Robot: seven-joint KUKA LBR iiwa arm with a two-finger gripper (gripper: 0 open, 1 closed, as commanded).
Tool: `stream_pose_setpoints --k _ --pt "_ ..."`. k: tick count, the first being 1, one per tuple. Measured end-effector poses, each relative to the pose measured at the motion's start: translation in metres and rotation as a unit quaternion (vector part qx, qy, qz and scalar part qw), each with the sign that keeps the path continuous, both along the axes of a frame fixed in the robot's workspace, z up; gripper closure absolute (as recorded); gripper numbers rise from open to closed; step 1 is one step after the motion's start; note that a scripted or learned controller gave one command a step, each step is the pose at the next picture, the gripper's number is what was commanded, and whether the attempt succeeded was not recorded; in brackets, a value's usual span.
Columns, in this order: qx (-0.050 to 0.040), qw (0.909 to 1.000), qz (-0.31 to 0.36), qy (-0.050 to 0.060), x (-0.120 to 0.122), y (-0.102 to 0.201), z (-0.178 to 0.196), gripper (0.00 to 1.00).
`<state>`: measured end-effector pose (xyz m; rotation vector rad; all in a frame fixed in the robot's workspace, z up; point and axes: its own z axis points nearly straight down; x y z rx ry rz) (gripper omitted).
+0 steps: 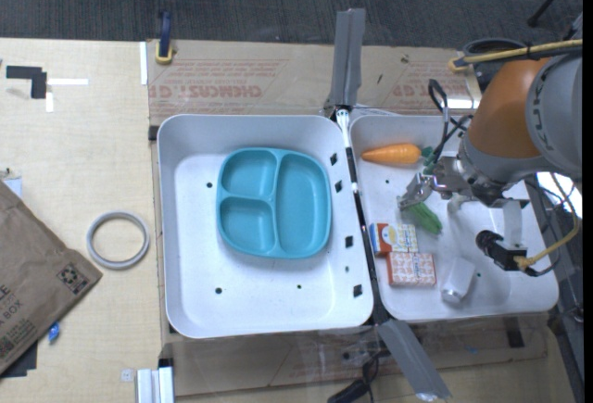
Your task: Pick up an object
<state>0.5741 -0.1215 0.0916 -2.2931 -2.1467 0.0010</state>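
My gripper [416, 195] hangs low over the right bin [519, 299], near its middle, under the grey arm with the orange band [505, 109]. Just below and right of its tip lies a green object [429, 219], partly covered by the gripper. An orange carrot [391, 153] rests at the bin's far left corner, just up and left of the gripper. Two small printed boxes [404, 253] lie side by side toward the bin's near left. A silver cylinder [458, 283] lies near the front edge.
The left bin [185, 281] holds a teal divided plate [275, 203]. A grey divider [347, 68] rises between the bins at the back. On the bench at the left lie a tape ring [118, 238] and a brown cardboard box [32, 276].
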Motion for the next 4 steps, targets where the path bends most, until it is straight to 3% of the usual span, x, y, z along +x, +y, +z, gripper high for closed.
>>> stream_pose_setpoints --k 1,2,3,4 --pt "-0.0001 1.0000 -0.002 0.000 0.000 -0.001 0.009 1.00" --pt "-0.0001 0.9831 -0.183 0.002 -0.054 -0.019 0.050 1.00" --pt "0.0001 0.9918 -0.128 0.002 -0.073 -0.019 0.039 1.00" --pt "-0.0006 0.9948 -0.102 0.001 -0.040 0.061 0.125 1.00"
